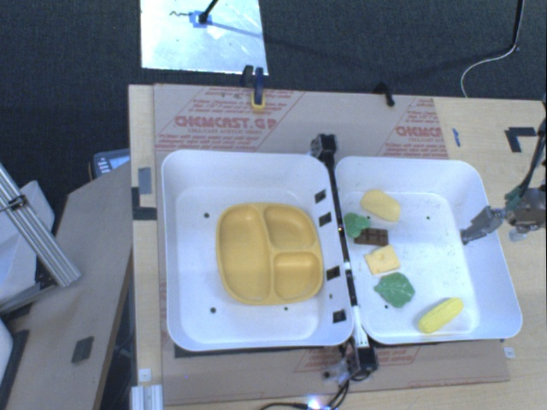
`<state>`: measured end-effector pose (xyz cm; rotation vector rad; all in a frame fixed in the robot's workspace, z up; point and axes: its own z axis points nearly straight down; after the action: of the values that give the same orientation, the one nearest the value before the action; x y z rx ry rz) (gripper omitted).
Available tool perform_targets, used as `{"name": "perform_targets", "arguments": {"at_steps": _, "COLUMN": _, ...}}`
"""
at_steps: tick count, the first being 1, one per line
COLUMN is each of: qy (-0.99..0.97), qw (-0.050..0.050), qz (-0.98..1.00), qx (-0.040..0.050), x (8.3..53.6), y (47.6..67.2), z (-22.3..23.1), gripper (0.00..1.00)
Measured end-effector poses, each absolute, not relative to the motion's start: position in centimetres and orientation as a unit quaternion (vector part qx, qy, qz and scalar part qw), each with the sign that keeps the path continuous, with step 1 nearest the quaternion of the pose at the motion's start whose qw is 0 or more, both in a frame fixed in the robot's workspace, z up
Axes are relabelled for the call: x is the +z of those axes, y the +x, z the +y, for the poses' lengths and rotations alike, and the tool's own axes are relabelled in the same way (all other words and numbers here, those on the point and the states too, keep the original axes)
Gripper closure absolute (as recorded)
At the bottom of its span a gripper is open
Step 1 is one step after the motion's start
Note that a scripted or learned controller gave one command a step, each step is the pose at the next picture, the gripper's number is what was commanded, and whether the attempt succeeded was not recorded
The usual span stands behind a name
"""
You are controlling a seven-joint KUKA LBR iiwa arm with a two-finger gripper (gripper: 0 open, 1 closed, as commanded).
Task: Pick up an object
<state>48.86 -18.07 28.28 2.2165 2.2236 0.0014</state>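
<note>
**Over the right bin's rim**

You see the yellow tray (pixel 269 253) in the left bin (pixel 184 186). Beside it, the right bin (pixel 491 297) holds corn (pixel 440 314), lettuce (pixel 395 289) and cheese (pixel 382 260). Your gripper (pixel 480 225) sits at that bin's right rim; whether it's spread, you can't tell.

Small toy foods (pixel 382 260) loose in right white bin (pixel 491 276), none gripped.

A yellow divided tray (pixel 269 253) is seen lying in the left white bin (pixel 184 195). A yellow clamp (pixel 256 101) is fixed at the worktop's (pixel 479 114) far edge, below a silver sheet (pixel 175 24).
</note>
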Motion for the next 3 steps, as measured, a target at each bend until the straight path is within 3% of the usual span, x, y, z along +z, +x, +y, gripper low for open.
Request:
{"name": "perform_targets", "arguments": {"at_steps": 1, "qy": 0.704, "qw": 0.000, "qz": 0.710, "qx": 0.0006, "x": 26.1, "y": 50.9, "z": -14.5, "gripper": 0.00}}
{"name": "perform_targets", "arguments": {"at_steps": 2, "qy": 0.705, "qw": -0.002, "qz": 0.709, "qx": -0.0007, "x": 8.0, "y": 52.3, "z": -10.4, "gripper": 0.00}}
{"name": "perform_targets", "arguments": {"at_steps": 3, "qy": 0.707, "qw": 0.003, "qz": 0.708, "qx": 0.0021, "x": 10.0, "y": 52.6, "z": -10.8, "gripper": 1.00}}
